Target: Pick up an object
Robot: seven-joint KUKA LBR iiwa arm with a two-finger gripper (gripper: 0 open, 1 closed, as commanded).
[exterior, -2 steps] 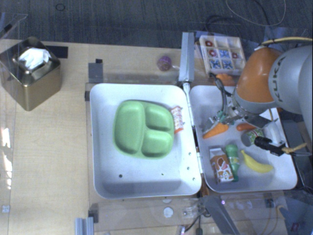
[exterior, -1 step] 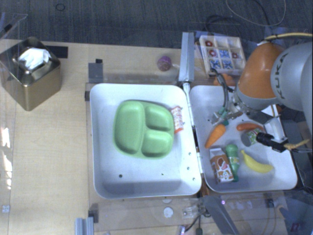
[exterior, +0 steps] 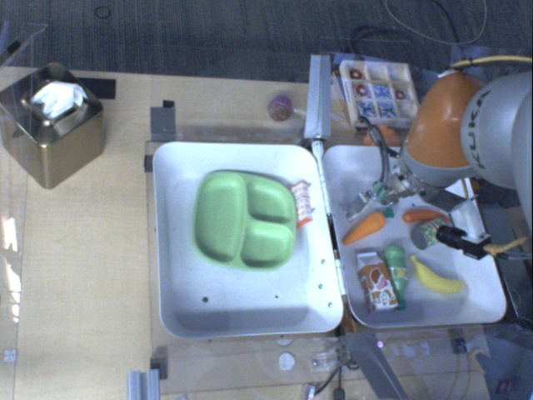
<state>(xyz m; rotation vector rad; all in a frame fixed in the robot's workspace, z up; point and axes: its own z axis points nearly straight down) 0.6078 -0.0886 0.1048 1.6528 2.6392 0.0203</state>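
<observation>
The arm reaches into the right-hand bin (exterior: 491,307), with the gripper (exterior: 376,197) low over its upper left part; whether the claw is spread or closed cannot be told at this scale, and nothing is visibly held in it. The nearest candidate object, a toy carrot (exterior: 366,227), lies just below and beside the gripper tip; a small carton (exterior: 377,283), a green bottle (exterior: 395,272), a banana (exterior: 436,277) and a red-orange piece (exterior: 423,216) lie further off in the same bin. The left-hand bin (exterior: 179,307) bears a green divided tray (exterior: 243,218) and a small packet (exterior: 302,202). Likely failures — the tapered carrot slipping or rolling aside under an off-centre closure, or the tip striking the nearby bin wall.
</observation>
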